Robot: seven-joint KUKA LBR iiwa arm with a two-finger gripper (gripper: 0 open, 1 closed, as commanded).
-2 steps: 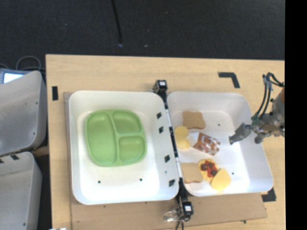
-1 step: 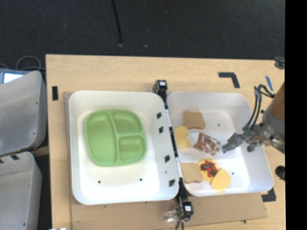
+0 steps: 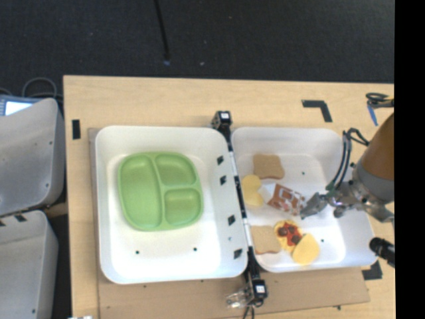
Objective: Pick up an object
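Note:
The right bin [image 3: 332, 141] holds several toy foods. A tan bread slice [image 3: 267, 167] lies near its back. A pale yellow chunk [image 3: 251, 189] rests against the left wall. In the middle lies a red-and-white packet [image 3: 285, 198]. Toward the front are a second brown slice [image 3: 265, 239], a red-topped piece [image 3: 288, 231] and a yellow round piece [image 3: 306, 250]. My gripper [image 3: 312, 207] reaches in from the right and hangs low over the bin, just right of the packet and above the red-topped piece. Nothing visibly hangs from it.
The left bin [image 3: 106, 244] bears a green divided plate [image 3: 160, 190]. A raised divider with black clips [image 3: 232, 198] runs between the bins. The grey arm with its orange band [image 3: 380, 158] and cables covers the right bin's right side.

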